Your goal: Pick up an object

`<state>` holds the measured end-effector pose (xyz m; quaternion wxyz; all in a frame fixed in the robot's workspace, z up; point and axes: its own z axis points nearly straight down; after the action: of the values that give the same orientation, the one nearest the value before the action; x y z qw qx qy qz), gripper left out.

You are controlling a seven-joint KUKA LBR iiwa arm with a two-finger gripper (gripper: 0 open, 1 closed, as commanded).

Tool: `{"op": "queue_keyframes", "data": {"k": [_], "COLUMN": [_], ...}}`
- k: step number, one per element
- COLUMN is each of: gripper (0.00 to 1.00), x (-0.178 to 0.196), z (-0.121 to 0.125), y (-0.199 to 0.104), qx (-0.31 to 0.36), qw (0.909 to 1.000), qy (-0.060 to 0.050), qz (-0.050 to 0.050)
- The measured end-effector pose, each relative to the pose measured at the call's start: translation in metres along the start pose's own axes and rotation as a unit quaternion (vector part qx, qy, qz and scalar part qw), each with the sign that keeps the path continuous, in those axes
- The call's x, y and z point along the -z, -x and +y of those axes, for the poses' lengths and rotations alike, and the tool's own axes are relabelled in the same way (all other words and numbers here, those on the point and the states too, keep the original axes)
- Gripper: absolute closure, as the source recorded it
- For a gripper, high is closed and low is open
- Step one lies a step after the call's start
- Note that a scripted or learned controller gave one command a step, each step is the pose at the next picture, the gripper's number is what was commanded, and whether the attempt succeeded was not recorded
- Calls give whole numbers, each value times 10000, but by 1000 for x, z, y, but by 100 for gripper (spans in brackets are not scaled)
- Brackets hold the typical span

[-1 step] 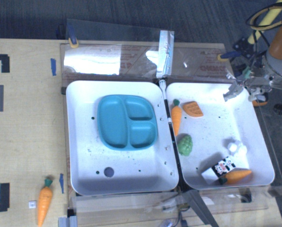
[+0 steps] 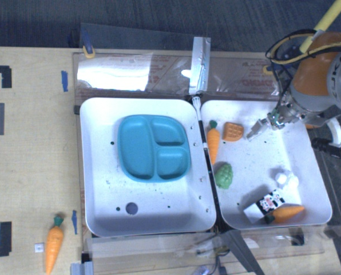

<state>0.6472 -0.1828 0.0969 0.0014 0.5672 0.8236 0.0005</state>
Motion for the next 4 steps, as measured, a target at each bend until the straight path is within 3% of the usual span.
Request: {"op": "queue_keyframes", "data": {"k": [1, 2, 3, 4], "gripper": [0, 0, 0, 0], "x": [66, 102, 54, -1], "z": [5, -26, 25, 32], "y": [38, 33, -65, -66], "qx": [2217, 1876, 2735, 2267], "qw": [9751, 9822, 9619, 9740], "qy": [11, -2, -12, 3], "qz": [-16, 4, 29, 5]}}
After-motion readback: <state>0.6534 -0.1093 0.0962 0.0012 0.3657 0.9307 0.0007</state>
